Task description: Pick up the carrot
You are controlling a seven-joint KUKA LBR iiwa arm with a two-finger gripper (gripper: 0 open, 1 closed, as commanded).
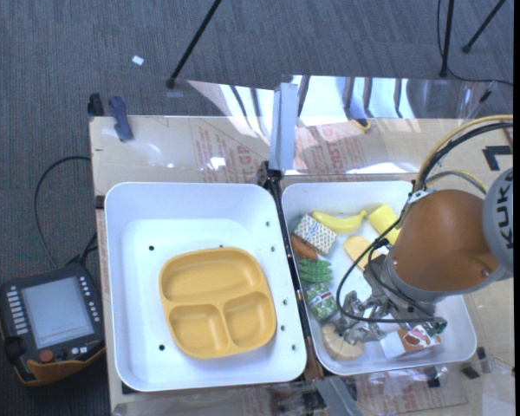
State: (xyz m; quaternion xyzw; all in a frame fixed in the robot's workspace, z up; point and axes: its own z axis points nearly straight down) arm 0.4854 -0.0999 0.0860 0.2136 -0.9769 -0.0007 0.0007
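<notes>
The small orange toy carrot lies in the right shallow white plastic bin, close against its left wall, about halfway up that wall, with a checked little packet just above it and a green pea-pod toy just below. Nearest the camera's foot of the bench, the metal two-finger gripper hangs low over the bin's lower part, beside a round tan biscuit-like piece and a white-and-orange carton; whether its jaws are spread or pressed together I cannot tell, as the metalwork is a tangle at this angle, and nothing is plainly seen between them. From the gripper the carrot lies up and to the left, near but apart, with a green-labelled box between. Its long axis runs on a slant, from upper left to lower right, so I judge the fingers would need to close across that line. Farther back lie a yellow banana toy and yellow blocks. In the left white bin rests a yellow three-part plastic tray.
</notes>
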